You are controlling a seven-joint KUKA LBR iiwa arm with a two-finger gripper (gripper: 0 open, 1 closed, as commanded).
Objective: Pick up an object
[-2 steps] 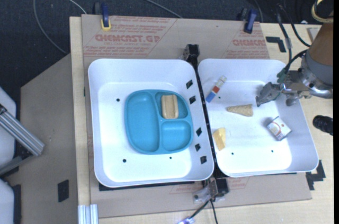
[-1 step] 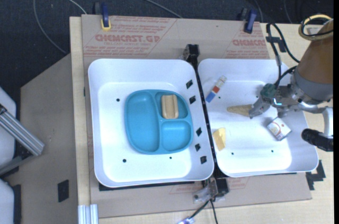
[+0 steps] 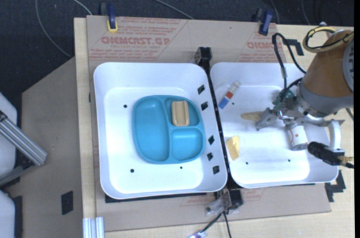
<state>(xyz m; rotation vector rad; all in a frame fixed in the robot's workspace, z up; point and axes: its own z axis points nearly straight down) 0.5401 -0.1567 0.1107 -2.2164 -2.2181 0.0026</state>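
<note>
the gripper sits low in the right bin, and i can't tell if its fingers are apart or together. a tan object lies just by the tip, with a small red, white and blue tube and a yellow block nearby. left bin has a blue divided plate with a tan block in 1 compartment

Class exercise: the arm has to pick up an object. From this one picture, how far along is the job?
Done: the hand is down in the right bin. In hand: it sits by a tan piece, though no grasp is visible. Left: grasping and lifting; the marker and the yellow block lie untouched.
</note>
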